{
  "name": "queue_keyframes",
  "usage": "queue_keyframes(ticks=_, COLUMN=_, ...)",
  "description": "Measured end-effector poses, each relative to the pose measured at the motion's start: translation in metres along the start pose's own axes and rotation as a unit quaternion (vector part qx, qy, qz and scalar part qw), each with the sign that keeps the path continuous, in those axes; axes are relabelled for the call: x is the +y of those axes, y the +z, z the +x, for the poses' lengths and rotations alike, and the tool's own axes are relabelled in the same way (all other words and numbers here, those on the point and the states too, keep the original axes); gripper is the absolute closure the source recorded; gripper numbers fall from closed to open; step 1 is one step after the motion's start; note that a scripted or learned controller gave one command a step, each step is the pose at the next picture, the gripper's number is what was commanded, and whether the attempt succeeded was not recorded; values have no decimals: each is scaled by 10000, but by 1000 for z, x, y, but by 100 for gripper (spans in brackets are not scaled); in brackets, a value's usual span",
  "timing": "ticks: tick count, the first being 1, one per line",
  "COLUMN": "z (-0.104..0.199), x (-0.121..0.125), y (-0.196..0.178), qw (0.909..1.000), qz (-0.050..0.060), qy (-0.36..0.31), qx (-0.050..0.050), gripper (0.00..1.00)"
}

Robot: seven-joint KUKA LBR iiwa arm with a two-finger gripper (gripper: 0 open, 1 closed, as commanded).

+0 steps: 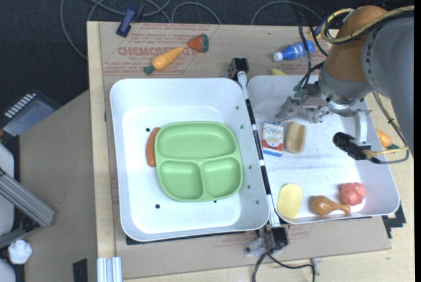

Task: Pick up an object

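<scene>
My gripper (304, 110) hangs low over the back of the right bin (388, 198), under the grey arm with its orange band (352, 44). Just in front of it lie a tan bread-like piece (295, 137) and a small red-and-white carton (272, 139) next to the bin's left wall. Nearer the front of that bin are a yellow piece (289, 200), a brown drumstick (327, 206) and a pink piece (352, 192). An orange bit (384, 139) peeks out at the right wall. Nothing is seen held.
The left bin (131, 103) holds a green divided plate (198, 160) with a red sausage (151, 146) at its left side. Behind the bins, on the cardboard, lie a toy carrot (172, 54), a blue bottle (294, 51) and a blue clip (129, 19). A black cable part (348, 144) hangs beside the arm.
</scene>
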State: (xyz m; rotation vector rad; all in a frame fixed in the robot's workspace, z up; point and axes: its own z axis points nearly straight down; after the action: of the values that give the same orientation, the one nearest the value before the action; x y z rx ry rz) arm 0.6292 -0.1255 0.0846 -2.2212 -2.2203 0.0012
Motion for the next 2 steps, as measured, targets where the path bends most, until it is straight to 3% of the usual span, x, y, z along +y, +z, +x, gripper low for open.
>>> queue_keyframes(ticks=1, z=13, x=-27, y=0, qw=10000, qz=3, qy=0, qx=3, gripper=0)
queue_keyframes(ticks=2, z=16, x=-37, y=0, qw=10000, qz=3, qy=2, qx=4, gripper=0)
